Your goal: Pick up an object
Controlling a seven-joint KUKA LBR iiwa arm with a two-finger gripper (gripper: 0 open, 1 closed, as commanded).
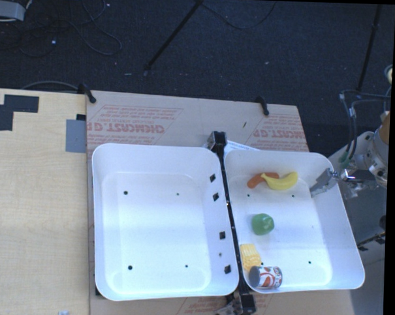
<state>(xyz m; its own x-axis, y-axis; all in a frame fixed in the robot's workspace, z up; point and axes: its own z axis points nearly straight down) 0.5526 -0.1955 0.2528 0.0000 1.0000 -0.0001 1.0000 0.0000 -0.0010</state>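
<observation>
The right bin (341,241) holds several small objects. A yellow banana (281,181) lies at its far side, touching an orange-red piece (256,181). A green round fruit (262,223) sits near the middle. A yellow ridged block (250,256) and a red-and-white can (267,277) lie on its near left corner. My gripper (324,182) hangs over the right bin's far right rim, to the right of the banana and apart from it. Nothing shows in its grasp.
The left bin (105,182) stands beside the right one, with a black divider strip (222,210) between them. Both rest on a cardboard sheet (160,122) atop the wooden bench (32,211). Cables and a stand cross the dark floor behind.
</observation>
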